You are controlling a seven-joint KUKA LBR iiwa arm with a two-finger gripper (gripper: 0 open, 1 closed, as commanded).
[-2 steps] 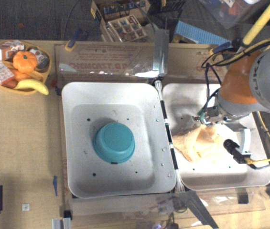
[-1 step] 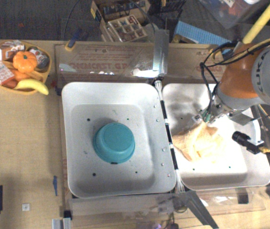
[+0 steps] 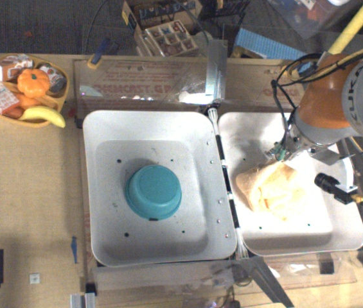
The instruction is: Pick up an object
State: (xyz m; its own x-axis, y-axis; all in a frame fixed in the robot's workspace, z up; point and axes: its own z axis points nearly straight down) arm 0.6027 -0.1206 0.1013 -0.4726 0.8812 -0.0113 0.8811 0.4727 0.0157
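A pale yellow, lumpy soft object (image 3: 271, 186) lies in the right bin (image 3: 309, 236), toward its left side. My gripper (image 3: 280, 154) hangs just above the object's upper right edge, under the orange wrist band; its tips are small and dark against the bin. A teal upturned bowl (image 3: 155, 191) sits in the middle of the left bin (image 3: 104, 140), well away from the arm.
A basket of toy food with a banana and an orange pumpkin (image 3: 24, 92) stands at the bench's far left. A metal divider (image 3: 223, 172) separates the two bins. Cables and a black fitting (image 3: 332, 186) hang near the right bin's right side.
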